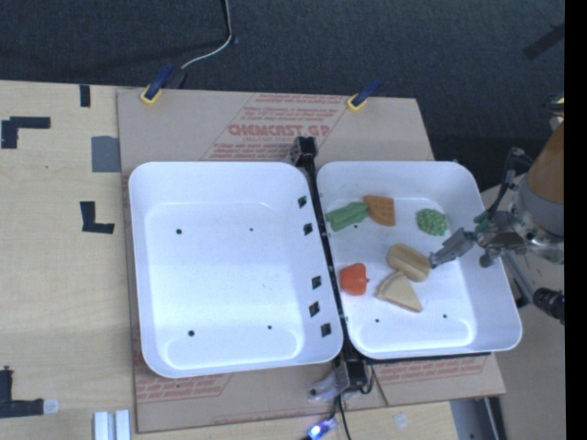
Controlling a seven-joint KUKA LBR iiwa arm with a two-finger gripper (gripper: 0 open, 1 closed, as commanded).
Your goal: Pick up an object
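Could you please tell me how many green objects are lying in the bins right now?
2, both in the right bin: a long green piece by the divider, and a round bumpy green one near the far right side. None seems hidden.

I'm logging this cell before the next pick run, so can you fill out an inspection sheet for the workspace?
Surface: cardboard sheet on a wooden bench, bearing a left bin and a right bin, side by side.
Job's things: all in the right bin: green piece, orange-brown piece, green bumpy ball, tan roll, red piece, tan wedge.
Clutter: nothing seen.
Grippers: hand low over the right bin's right side, beside the tan roll; nothing seen between its fingers.
Cables: white cable across the dark floor behind.
Surroundings: black tape marks on the bench; two clamps on the cardboard's far edge.
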